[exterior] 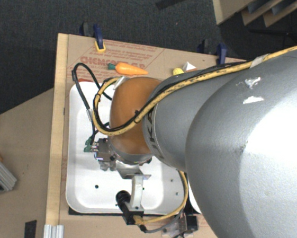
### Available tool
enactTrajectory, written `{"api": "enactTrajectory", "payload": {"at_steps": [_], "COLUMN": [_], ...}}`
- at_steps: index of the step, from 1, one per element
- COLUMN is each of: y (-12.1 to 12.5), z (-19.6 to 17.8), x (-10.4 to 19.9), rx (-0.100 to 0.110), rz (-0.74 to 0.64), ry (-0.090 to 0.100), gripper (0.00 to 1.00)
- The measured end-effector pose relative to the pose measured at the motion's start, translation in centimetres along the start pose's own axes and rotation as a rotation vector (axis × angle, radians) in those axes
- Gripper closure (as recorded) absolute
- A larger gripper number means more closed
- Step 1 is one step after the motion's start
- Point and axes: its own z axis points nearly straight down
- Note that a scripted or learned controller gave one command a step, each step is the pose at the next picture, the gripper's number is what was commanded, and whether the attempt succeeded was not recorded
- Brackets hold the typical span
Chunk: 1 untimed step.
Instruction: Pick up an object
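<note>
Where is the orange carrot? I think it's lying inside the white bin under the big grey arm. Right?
Not quite. The orange carrot is not inside the white bin; it lies on the brown board just past the bin's far rim, as the camera view shows. The big grey arm does reach over that bin.

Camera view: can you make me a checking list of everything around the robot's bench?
surface: white bin on a pale wooden bench.
job's things: orange carrot toy by the bin's far rim; small yellow thing, partly hidden by the arm.
clutter: nothing seen.
grippers: end effector is under the wrist, low over the bin; its grip cannot be told.
cables: black cable and yellow cable loop beside the orange band.
surroundings: blue clamps on the bench's far edge; dark carpet beyond.
</note>
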Motion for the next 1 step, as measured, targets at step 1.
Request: {"api": "enactTrajectory", "payload": {"at_steps": [1], "y": [0.33], "z": [-6.63], "x": [-0.05], "rx": [-0.016], "rz": [0.001], "ry": [0.005], "gripper": [1.00]}}
